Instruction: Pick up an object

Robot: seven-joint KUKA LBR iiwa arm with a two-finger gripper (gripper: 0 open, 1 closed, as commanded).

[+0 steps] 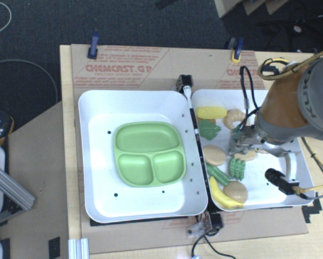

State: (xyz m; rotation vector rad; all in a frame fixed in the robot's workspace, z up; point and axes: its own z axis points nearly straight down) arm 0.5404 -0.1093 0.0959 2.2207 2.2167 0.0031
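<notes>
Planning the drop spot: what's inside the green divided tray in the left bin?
The green tray sits in the left bin; its three compartments show bare green plastic. The toy food all lies in the right bin, part of it hidden under the arm.

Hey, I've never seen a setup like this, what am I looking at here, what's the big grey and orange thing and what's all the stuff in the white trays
You are looking down, at a slant, from one camera fixed above a workbench. The big grey and orange thing is a robot arm reaching in from the right. At its end sits its grasping tool, lowered among toy food in the right shallow white bin. Whether the tool grips anything cannot be told from here.

That bin holds a yellow plastic corn cob, a yellow plastic banana, a green bumpy plastic vegetable, some tan rounded pieces and other green pieces.

The left shallow white bin holds a pale green plastic plate with three compartments.

The arm's job is simply to pick up one object.
</notes>
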